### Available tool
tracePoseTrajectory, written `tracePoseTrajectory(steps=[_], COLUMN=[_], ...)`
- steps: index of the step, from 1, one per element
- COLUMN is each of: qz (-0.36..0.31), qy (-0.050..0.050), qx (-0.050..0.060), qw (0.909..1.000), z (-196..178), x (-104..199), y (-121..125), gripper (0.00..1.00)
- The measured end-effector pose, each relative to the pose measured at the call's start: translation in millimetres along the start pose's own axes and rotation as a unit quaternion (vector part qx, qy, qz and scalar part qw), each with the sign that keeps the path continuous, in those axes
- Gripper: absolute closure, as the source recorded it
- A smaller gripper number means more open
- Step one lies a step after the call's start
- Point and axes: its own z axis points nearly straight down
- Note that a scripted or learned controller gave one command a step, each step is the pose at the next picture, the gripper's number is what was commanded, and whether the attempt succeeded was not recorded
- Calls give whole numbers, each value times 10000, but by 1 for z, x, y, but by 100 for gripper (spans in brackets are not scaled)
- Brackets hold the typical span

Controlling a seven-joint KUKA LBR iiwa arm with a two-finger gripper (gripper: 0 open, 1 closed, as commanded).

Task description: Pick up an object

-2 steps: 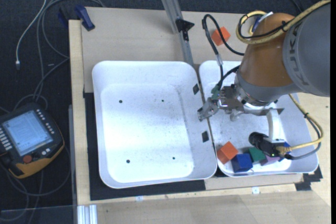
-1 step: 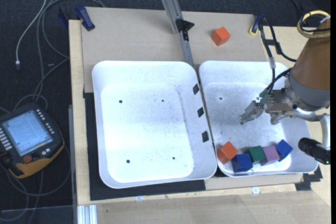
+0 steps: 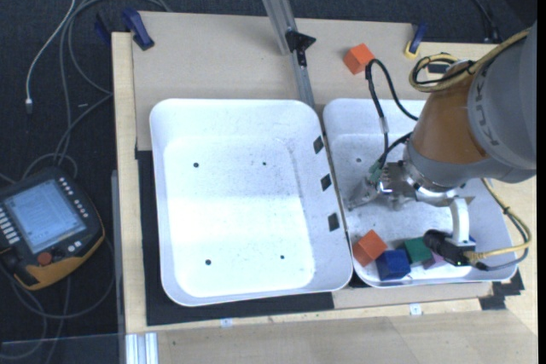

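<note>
Small orange block (image 3: 369, 246), blue-adjacent

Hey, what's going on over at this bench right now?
A grey arm with an orange band reaches into the right bin, its gripper low over the bin floor. An orange block, a blue block and a green block sit clustered at the bin's near edge, apart from the gripper. Nothing visibly sits between its fingers. Another orange block lies on the bench behind the bins.
</note>
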Motion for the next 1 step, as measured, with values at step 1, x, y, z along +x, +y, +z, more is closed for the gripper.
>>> tracePoseTrajectory(steps=[1], qz=[6], qy=[-4], qx=[-46], qw=[10000], z=[-15], x=[0], y=[2], gripper=[100])
